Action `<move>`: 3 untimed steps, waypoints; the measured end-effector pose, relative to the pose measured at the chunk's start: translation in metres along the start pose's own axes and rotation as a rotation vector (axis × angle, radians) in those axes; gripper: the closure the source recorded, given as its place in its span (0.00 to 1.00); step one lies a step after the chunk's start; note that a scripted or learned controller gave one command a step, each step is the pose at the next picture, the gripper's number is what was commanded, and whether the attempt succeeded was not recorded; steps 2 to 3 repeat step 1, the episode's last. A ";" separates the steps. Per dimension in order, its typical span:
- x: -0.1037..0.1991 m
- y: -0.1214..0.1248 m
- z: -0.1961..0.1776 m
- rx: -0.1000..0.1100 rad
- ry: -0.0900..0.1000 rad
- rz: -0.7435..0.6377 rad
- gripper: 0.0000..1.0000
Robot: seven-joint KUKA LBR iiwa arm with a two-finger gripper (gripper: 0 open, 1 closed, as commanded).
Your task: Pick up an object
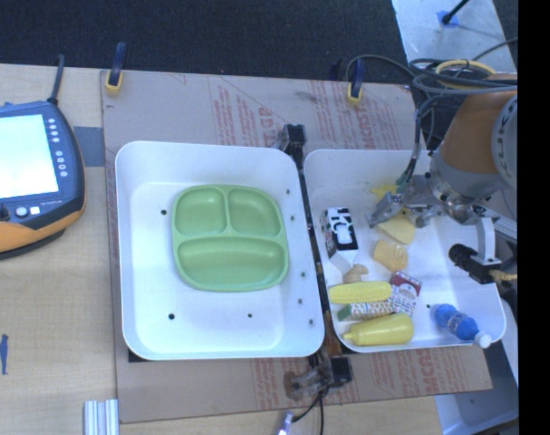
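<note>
The wooden desk (pixel 39 306) carries a brown cardboard sheet (pixel 211 107), and on that sheet two shallow white bins sit side by side, their inner rims meeting along a dark seam. The left white bin (pixel 143 315) holds a pale green three-compartment plastic plate (pixel 229 237) lying flat near its centre, with bare floor on all sides of the plate and widest along the bin's near edge. The right white bin (pixel 333 166) is crowded along its near edge and is open at its far left corner. The grey arm with its orange band (pixel 469 139) reaches in over the right bin's far right corner. The pincer (pixel 410 208) hangs low above the bin floor beside a pale yellow wedge-shaped block (pixel 397 230); whether it is open or closed cannot be told, and nothing is seen gripped in it. A grey handheld tablet with an orange underside (pixel 25 175) lies on the desk, well apart from the left bin. Nearer the camera lie a yellow corn cob (pixel 360 292) and a yellow banana-shaped piece (pixel 379 331), close together. A small black-and-white box (pixel 340 229) lies just beside the seam. A blue bottle with a white cap (pixel 458 323) rests near the right bin's near right corner.
</note>
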State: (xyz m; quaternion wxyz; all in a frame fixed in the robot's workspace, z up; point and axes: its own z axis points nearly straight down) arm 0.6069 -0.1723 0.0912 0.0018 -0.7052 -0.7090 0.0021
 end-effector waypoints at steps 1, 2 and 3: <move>-0.013 0.045 -0.001 0.018 0.006 0.004 0.00; -0.013 0.045 -0.001 0.018 0.006 0.004 0.00; -0.013 0.045 -0.001 0.018 0.006 0.004 0.00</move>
